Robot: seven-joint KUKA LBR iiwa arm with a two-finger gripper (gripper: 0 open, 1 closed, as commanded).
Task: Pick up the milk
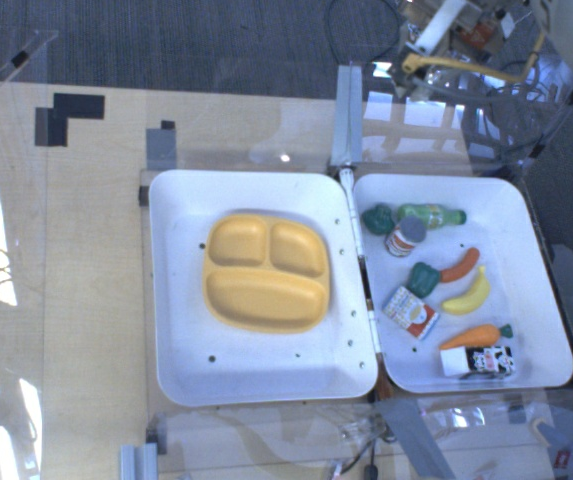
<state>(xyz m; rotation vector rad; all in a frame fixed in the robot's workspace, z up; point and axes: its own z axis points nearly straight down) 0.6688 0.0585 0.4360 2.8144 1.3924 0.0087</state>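
We find the milk (478,361), a small white carton with black cow patches, lying on its side in the near right corner of the right bin (541,258), just beside a carrot (474,336). Its lettering is too small to read. A red-and-white carton (410,311) lies nearby, print likewise illegible. The left bin (181,368) holds a yellow divided tray (266,271). Whether the tool is released or clenched, we cannot tell.
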